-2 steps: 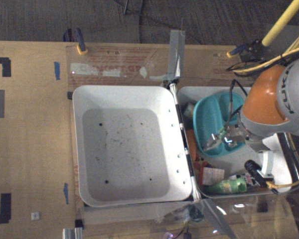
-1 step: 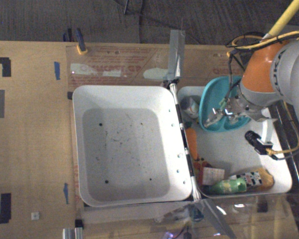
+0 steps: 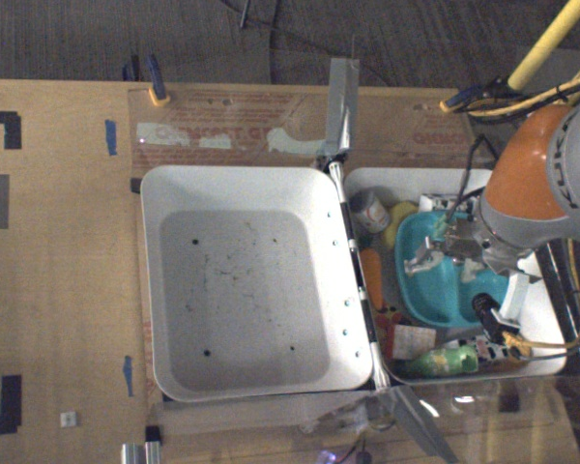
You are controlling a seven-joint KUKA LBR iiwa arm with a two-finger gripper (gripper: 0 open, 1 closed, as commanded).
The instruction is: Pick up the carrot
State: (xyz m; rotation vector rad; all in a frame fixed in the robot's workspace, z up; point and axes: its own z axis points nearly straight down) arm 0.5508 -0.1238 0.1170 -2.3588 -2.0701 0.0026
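The carrot [image 3: 371,277] is a slim orange piece lying lengthwise along the left wall of the right bin [image 3: 551,361]. It is partly tucked against the rim. My gripper [image 3: 443,255] hangs over a teal bowl [image 3: 435,296] in the middle of that bin, a short way right of the carrot and apart from it. Nothing shows held in it. The grey arm with its orange band [image 3: 528,177] reaches in from the right and hides the bin's right part.
Around the carrot lie a grey can [image 3: 370,211], a yellow item [image 3: 403,222], a red packet [image 3: 412,339] and a green bottle [image 3: 447,361]. The left bin [image 3: 164,259] sits beside it, across a shared rim. Cables run along the right edge.
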